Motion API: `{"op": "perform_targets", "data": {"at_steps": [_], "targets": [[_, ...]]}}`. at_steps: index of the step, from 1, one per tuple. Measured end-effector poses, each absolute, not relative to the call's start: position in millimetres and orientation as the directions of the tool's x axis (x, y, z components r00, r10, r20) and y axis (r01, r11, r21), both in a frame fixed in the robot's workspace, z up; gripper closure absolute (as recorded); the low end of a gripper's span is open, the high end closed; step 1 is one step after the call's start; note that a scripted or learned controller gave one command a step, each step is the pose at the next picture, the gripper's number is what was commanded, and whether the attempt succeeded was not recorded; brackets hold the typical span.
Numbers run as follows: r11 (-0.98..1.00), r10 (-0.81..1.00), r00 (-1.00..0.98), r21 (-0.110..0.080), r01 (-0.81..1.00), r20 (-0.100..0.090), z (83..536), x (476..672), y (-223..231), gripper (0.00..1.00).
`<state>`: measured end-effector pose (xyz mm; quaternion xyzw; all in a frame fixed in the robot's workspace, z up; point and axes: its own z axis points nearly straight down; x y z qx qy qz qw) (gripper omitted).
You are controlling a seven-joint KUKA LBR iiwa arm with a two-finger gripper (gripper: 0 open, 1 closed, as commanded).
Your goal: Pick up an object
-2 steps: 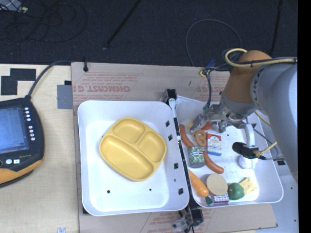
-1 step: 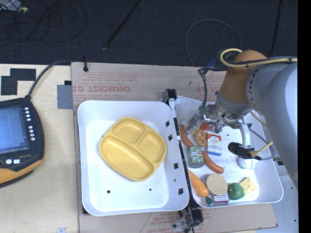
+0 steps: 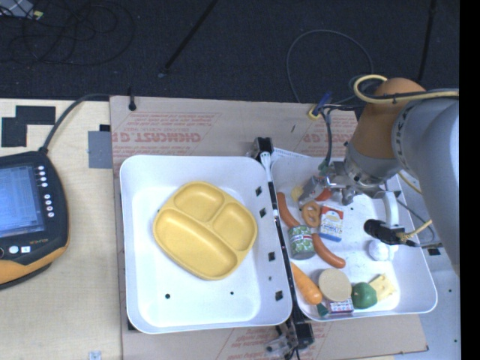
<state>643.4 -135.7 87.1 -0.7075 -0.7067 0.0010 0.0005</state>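
Cardboard-covered bench point(image 3: 195, 126), dark floor point(image 3: 150, 36) beyond.

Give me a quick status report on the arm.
Gripper low over right bin, far end. Nothing seen held. Toy food crowded beneath: sausage, can, carton. Yellow tray in left bin.

We see a yellow divided plate point(image 3: 205, 229) in the left bin point(image 3: 142, 178), toy food crowding the right bin point(image 3: 420, 291), sausage point(image 3: 328, 250), carrot point(image 3: 306, 282), green can point(image 3: 301, 241), our gripper point(image 3: 336, 187) low above them, teach pendant point(image 3: 28, 212) far left
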Motion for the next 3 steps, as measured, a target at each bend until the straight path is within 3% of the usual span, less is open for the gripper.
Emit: {"op": "perform_targets", "data": {"at_steps": [2,3], "targets": [[0.001,1.000,-0.001,-0.003,1.000,0.000,96.3,643.6,-111.5,0.00],[-0.001,1.000,0.001,-0.002,1.000,-0.001,86.6,643.2,-139.4,0.00]]}}
